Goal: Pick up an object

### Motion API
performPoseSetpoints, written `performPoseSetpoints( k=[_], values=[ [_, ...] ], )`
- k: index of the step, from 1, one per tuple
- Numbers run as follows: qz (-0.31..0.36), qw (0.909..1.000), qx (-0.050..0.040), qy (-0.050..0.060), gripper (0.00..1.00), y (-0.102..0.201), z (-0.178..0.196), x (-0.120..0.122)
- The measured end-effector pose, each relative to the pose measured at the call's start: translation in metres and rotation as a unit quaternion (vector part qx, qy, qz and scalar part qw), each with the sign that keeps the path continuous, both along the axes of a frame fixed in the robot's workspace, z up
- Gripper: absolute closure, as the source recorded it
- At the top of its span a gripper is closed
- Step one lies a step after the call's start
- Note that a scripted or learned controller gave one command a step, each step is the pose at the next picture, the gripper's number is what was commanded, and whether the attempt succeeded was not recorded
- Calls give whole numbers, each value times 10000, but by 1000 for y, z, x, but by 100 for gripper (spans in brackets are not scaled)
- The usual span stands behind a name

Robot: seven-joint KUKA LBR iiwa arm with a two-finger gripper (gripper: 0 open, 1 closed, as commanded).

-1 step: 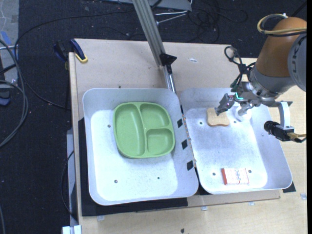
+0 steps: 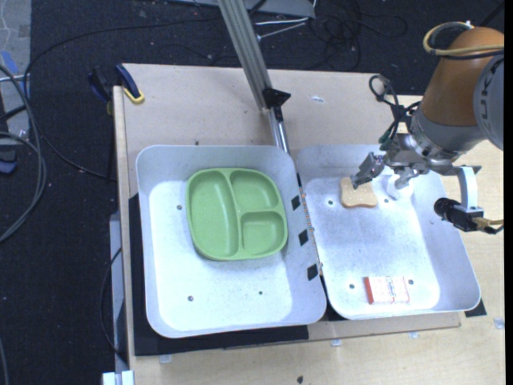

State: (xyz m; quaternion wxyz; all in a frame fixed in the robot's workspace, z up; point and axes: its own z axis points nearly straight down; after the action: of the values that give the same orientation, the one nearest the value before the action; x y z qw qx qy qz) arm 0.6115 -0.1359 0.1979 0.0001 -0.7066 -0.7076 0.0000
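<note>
A tan, bread-slice-shaped object (image 2: 358, 196) lies at the back of the right bin (image 2: 433, 251). My gripper (image 2: 383, 175) hangs just above and to the right of it, fingers spread apart, one finger (image 2: 367, 169) over the slice's upper edge and nothing held between them. A small red and white box (image 2: 389, 289) lies flat near the right bin's front edge. A green divided plate (image 2: 237, 212) rests in the left bin (image 2: 160, 279).
A slanted metal pole (image 2: 248, 42) runs from the top of the view down to the junction between the bins. The arm's orange band (image 2: 461, 70) looms over the right bin's back right corner. Cables lie on the dark floor at left.
</note>
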Motion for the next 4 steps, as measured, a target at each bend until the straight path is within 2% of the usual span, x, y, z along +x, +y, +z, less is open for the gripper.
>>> performPoseSetpoints(
  k=[1,2,3,4],
  values=[
    [-4,10000,3,28,0,7,-62,-3],
    [-4,10000,-8,-2,0,8,-107,-3],
    [-9,10000,-13,-17,100,7,-95,-2],
    [1,10000,-6,-29,100,8,-52,0]
  ],
)
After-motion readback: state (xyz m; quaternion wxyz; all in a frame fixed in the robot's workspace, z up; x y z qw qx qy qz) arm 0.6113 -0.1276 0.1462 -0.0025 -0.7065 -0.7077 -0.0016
